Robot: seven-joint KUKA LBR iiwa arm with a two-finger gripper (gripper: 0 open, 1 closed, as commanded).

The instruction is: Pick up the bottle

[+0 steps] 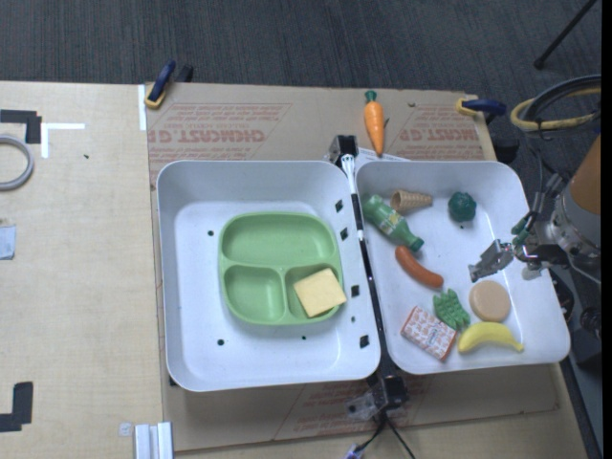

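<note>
The bottle [391, 222] is green and lies on its side in the right bin [497, 175], close to that bin's left wall, its length running diagonally from upper left to lower right. Just beyond its lower end lies an orange-red sausage [420, 266], and above it to the right an ice-cream cone [411, 199]. A dark green round piece [462, 207] sits further right.

The end effector [496, 259] hangs over the right side of the same bin, well apart from the bottle, its fingers spread with nothing between them. Below it lie a tan round disc [491, 301], a banana [491, 338], a leafy green piece [451, 309] and a small red-and-white packet [427, 333].

The left bin [182, 285] holds a green divided tray [277, 247] (a yellow block [318, 293] rests in its lower right compartment). A toy carrot [373, 122] lies on the table [76, 285] behind the bins.
</note>
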